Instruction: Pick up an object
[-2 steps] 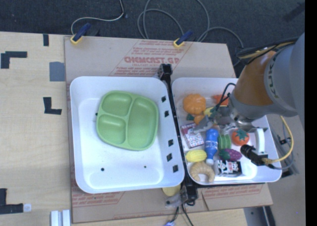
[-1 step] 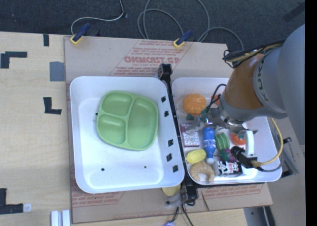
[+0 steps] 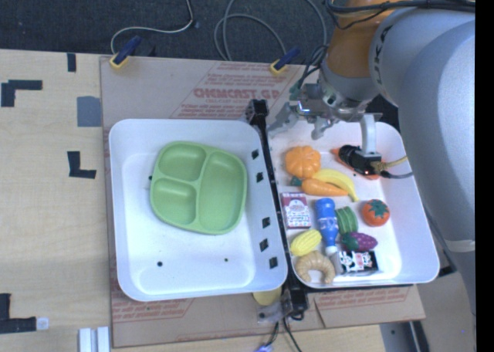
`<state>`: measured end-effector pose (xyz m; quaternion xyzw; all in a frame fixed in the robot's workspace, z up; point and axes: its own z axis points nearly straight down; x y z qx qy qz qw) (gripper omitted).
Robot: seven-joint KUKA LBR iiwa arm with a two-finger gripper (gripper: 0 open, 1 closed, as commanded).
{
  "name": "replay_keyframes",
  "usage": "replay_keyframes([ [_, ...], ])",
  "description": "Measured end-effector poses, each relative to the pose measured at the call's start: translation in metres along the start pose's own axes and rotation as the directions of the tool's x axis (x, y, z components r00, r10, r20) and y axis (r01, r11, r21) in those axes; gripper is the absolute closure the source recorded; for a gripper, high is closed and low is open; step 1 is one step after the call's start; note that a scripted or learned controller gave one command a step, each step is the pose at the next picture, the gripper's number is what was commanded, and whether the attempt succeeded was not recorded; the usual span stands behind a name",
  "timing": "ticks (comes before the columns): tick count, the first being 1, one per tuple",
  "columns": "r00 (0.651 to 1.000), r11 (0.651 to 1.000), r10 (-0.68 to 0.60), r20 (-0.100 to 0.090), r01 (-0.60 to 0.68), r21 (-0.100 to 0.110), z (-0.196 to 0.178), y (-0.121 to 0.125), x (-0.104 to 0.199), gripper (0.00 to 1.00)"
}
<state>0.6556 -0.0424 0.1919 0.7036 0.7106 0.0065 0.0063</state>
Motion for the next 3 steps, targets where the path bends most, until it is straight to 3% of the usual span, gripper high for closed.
replay_keyframes([
  [1, 1.000, 1.000, 0.009, 0.002, -0.009, 0.020, 0.008, -0.008, -0.010, 0.00],
  [2, 1.000, 1.000, 0.009, 0.002, -0.009, 0.019, 0.008, -0.005, -0.012, 0.00],
  [3, 1.000, 1.000, 0.013, 0.002, -0.013, 0.027, 0.107, 0.001, -0.058, 0.00],
])
